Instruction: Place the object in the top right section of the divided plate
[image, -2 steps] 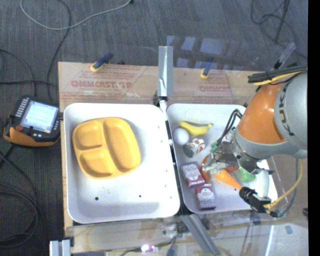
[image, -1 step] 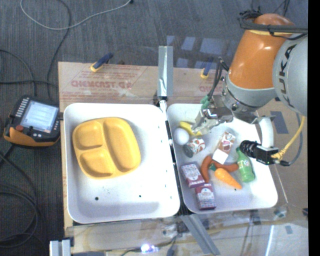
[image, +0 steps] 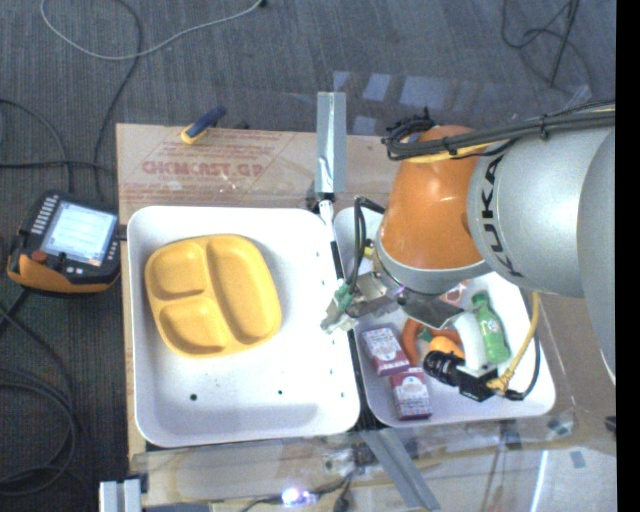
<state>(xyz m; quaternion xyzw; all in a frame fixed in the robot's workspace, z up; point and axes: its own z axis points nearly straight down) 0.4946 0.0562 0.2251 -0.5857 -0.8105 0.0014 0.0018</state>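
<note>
the arm (image: 560, 200) bears part of "kuka" in black letters; red print on the board (image: 200, 165) is unreadable

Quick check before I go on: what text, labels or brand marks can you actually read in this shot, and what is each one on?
"KUKA", partly cut off, on the grey arm.
Red stencilled lettering on the wooden board: too faint to read.
Label on the green bottle: too small to read.
Print on the two small red packets: blurred.
Screen of the teach pendant: unreadable glare.
</note>
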